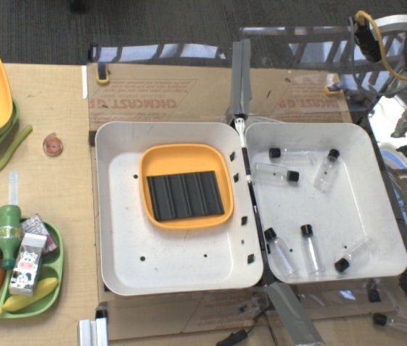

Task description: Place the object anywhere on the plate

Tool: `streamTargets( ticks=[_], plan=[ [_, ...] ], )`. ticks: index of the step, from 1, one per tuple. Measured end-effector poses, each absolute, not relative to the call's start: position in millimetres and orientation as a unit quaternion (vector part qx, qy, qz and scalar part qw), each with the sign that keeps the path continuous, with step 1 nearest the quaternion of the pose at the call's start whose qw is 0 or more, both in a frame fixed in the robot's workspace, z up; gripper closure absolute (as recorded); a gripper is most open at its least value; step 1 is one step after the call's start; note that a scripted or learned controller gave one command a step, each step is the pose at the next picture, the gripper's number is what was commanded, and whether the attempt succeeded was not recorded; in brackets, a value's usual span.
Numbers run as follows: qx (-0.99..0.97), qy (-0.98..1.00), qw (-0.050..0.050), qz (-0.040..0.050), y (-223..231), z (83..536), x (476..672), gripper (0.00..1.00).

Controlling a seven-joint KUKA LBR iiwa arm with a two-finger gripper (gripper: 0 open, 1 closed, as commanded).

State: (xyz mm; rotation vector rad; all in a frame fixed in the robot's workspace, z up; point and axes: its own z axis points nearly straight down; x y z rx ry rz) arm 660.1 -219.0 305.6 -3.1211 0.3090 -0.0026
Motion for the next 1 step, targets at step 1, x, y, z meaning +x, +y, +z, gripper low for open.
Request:
streamTargets(
  ticks=[1],
  plan=[
    [-0.995, 0.098, 0.003, -0.0009, -218.6, 302.3, 660.2, 0.00]
  ],
)
